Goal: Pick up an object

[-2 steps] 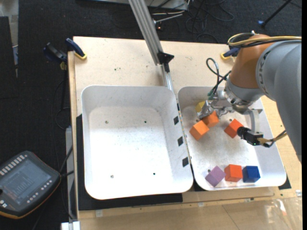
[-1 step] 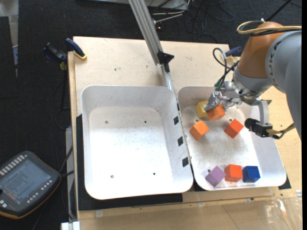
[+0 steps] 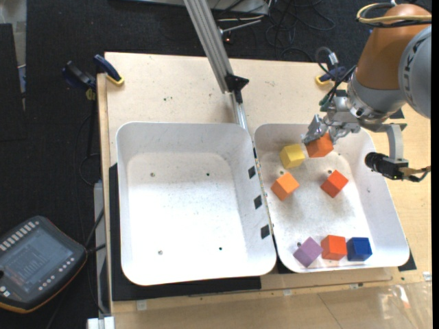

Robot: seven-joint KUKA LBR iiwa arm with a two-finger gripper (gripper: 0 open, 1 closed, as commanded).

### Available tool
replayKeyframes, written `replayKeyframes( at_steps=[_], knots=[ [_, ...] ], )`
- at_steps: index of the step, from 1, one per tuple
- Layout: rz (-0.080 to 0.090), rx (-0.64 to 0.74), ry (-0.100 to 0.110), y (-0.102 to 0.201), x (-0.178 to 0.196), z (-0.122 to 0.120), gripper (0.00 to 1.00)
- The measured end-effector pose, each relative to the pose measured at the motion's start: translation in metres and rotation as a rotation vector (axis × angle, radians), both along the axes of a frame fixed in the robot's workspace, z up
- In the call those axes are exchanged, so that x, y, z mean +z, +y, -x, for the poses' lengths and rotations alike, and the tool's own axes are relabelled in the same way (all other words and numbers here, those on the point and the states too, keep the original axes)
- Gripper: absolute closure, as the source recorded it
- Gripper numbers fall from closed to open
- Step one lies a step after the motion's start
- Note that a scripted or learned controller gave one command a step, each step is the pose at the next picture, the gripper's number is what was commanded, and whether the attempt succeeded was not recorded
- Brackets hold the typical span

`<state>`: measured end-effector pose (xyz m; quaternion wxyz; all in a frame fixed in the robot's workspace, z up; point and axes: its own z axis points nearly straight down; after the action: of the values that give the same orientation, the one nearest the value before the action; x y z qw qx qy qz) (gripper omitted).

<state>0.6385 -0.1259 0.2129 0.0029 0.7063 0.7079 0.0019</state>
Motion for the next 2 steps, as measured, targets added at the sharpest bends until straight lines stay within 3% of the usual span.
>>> replayKeyframes(
  at_steps=[1,2],
  knots=[
    [0.0,0.001,0.0,0.0,0.054,-0.001,1.0],
    [-0.003,0.006,0.007,0.054,0.053,-0.002,1.0]
  ],
)
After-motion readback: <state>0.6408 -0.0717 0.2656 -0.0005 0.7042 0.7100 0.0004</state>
